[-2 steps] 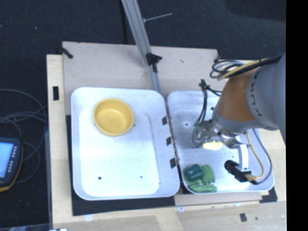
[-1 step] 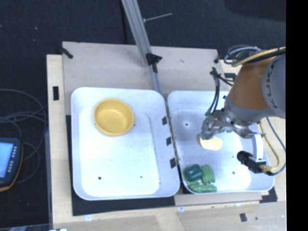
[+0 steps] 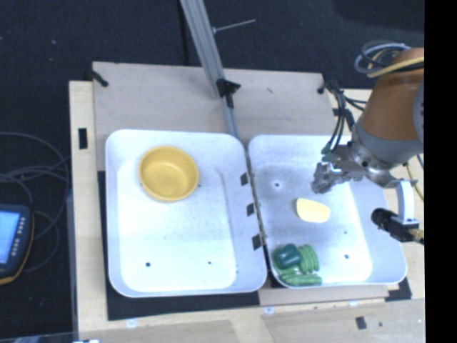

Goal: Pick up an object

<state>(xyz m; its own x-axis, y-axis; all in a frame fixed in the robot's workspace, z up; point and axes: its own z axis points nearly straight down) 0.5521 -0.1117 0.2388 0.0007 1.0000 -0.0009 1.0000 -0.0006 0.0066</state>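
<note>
Green object: a cluster of green pieces in the near corner of the right bin, touching its near wall. Pale yellow object: mid right bin, just beyond the green one, apart from it; jaws hover just above its far-left side, grasping nothing, their spread impossible to tell. Yellow bowl: upright, far part of left bin, on the bench.
</note>
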